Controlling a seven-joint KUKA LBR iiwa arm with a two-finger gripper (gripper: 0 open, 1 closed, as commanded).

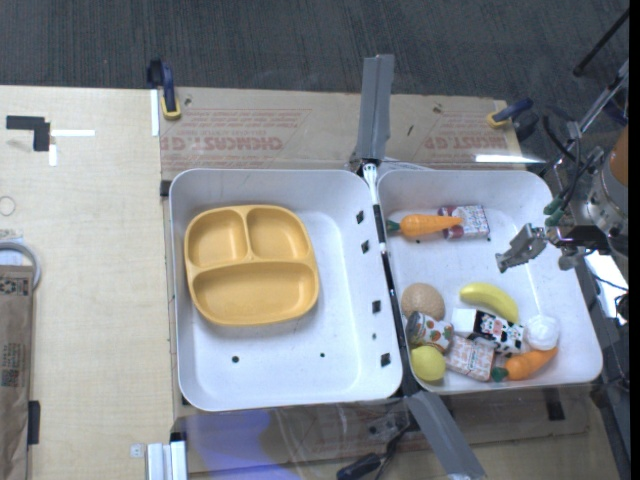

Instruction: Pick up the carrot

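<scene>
The carrot (432,226), orange with a green top pointing left, lies at the back of the right bin (520,183), touching a small pink and white packet (470,219). My gripper (545,247) hangs over the right side of that bin, right of the carrot and a little nearer the front. Its fingers (519,248) stand open with nothing between them.
A banana (490,300), a brown round item (423,299), a lemon (428,364), small cartons (483,341), a white item (542,328) and another orange item (530,362) crowd the right bin's front. A yellow divided plate (251,265) lies in the left bin (290,373).
</scene>
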